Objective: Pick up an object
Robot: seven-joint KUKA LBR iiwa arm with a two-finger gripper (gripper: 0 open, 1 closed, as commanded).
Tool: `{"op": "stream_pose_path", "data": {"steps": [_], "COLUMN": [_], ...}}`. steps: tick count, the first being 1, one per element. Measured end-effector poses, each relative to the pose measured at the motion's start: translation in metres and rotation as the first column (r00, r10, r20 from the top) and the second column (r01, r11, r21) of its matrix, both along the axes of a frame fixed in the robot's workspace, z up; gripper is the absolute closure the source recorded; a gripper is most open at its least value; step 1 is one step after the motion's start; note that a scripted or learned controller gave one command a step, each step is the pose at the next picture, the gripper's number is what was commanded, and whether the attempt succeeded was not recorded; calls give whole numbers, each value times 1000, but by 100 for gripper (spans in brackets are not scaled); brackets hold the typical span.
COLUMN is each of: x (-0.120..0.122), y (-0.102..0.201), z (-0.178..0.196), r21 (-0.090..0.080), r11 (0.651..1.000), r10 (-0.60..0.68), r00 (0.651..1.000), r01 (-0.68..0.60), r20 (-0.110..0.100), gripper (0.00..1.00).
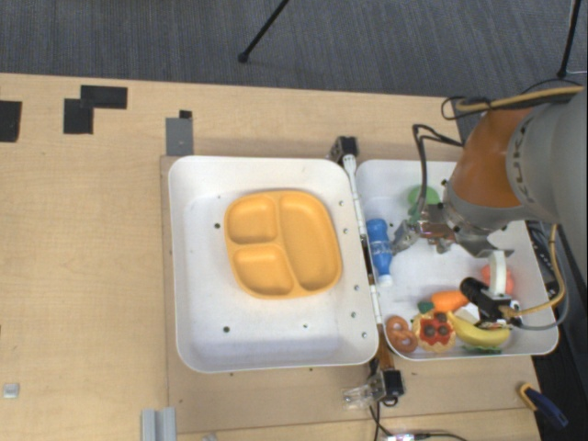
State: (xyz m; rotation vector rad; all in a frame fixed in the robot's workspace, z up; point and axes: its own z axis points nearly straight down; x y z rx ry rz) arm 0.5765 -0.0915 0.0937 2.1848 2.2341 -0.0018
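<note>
Hand [411, 231], grip impossible to tell, hovers beside glossy blue cylindrical bottle [378, 246] in smooth right bin [537, 343].

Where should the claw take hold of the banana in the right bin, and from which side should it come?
Probably at the middle of the banana, coming straight down from above. It lies flat along the near wall of the right bin, so a side approach looks blocked. The curved body is narrow across, and a red and orange toy crowds its left end, so the fingers should close across the width.
</note>
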Motion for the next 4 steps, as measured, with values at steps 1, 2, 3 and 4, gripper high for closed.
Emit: {"op": "stream_pose_path", "data": {"steps": [1,2,3,4], "x": [-86,-13,63,92], "y": [5,8,2,-109], "z": [-6,8,-8,-8], "r21": [9,12,12,18], "r11": [1000,983,984,980], "r10": [23,184,180,200], "r00": [1000,983,984,980], "r01": [-23,-184,-180,-200], "r20": [3,-8,-13,-16], "gripper": [0,0,0,0]}}
